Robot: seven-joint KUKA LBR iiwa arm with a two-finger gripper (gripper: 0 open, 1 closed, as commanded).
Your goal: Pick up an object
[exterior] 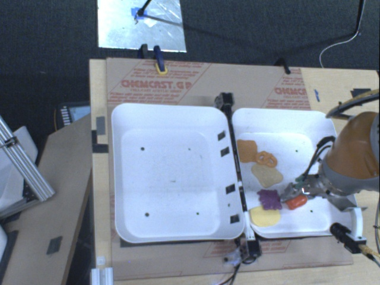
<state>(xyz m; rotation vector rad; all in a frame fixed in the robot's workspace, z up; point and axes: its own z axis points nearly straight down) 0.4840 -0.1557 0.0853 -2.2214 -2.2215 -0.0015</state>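
- Overhead, from a slant, two shallow white bins sit side by side on a tan board laid over the surface [101, 88]; the left bin [127, 218] takes the middle of the frame and the right bin [309, 120] lies at centre right.
- Reaching in from the right edge of the frame is the arm [356, 159], its orange band bulky at lower right, with the claw [295, 193] lowered into the lower part of the right bin.
- How far the claw is open I cannot tell; its tip is small and blurred, and nothing is clearly seen between its parts.
- A small red-orange object [297, 202] lies on the bin floor right at the claw's tip, seemingly touching it. This looks like the thing being gone for.
- It looks like a small, light toy piece, probably smooth plastic, so it may slip or roll; a hold across its narrow middle seems best.
- Just to its left lies a purple piece [270, 199], with a yellow disc [265, 217] below it at the bin's lower left corner.
- Above those sit a pale beige slice [266, 174], an orange pretzel shape [266, 157] and an orange slab [247, 149] near the divider between the bins.
- Red printing on the board reads "CHEMCAST G P" [155, 84] at upper left, and the same brand shows partly, at a slant, at upper right.
- A shiny metal sheet [141, 15] lies on dark carpet at the top of the frame.
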